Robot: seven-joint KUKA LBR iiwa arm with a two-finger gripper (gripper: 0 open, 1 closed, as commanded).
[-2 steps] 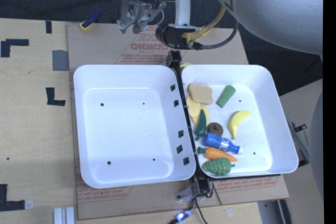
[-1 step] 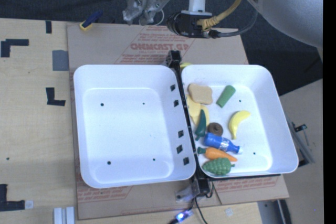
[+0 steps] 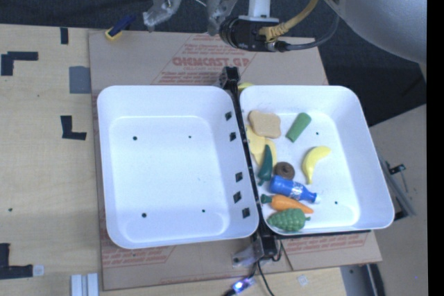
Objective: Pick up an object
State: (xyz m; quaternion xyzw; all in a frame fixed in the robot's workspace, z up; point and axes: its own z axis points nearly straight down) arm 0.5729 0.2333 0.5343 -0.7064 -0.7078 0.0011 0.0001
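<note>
White bins [image 3: 111, 149] hold a yellow banana [image 3: 316, 161], blue bottle [image 3: 290, 188], orange carrot [image 3: 291, 204].

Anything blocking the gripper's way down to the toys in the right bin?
Nothing visible. The gripper hangs open above the bench beyond the bins, with clear space between it and the right bin. The tan bread slice and green cylinder lie uncovered nearest it.

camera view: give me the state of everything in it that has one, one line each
gripper: open, fingers spread, holding nothing, raised beyond the far edge of the bins
blue bottle: lying on its side in the right bin
banana: lying flat, apart from the other items
carrot: lying flat, touching the blue bottle
green cylinder: lying tilted on the bin floor
right bin: holds all the items
</note>
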